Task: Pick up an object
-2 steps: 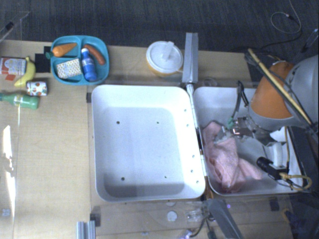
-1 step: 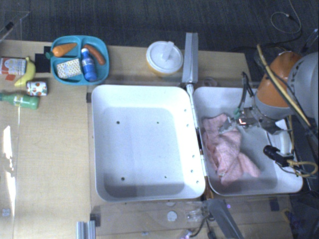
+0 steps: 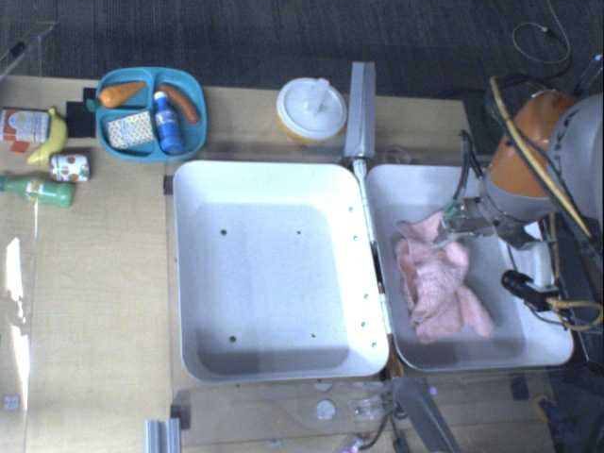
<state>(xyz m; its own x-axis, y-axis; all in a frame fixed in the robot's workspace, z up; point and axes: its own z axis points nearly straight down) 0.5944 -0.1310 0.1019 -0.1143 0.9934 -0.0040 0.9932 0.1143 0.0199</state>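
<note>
A crumpled pink cloth (image 3: 436, 276) lies in the right white bin (image 3: 538, 347), spread from the bin's middle toward its front. My gripper (image 3: 451, 226) is down inside this bin at the cloth's upper right corner and touches the fabric there. The cloth bunches up a little at that spot. The grey arm with its orange band (image 3: 528, 144) reaches in from the right, over the bin's far right side.
The left white bin (image 3: 264, 262) sits next to the right one, with a metal bar (image 3: 359, 111) at the divide. Behind the bins stand a lidded yellow cup (image 3: 311, 109) and a blue tray of toy food (image 3: 151, 111). More toy items (image 3: 47, 163) lie far left.
</note>
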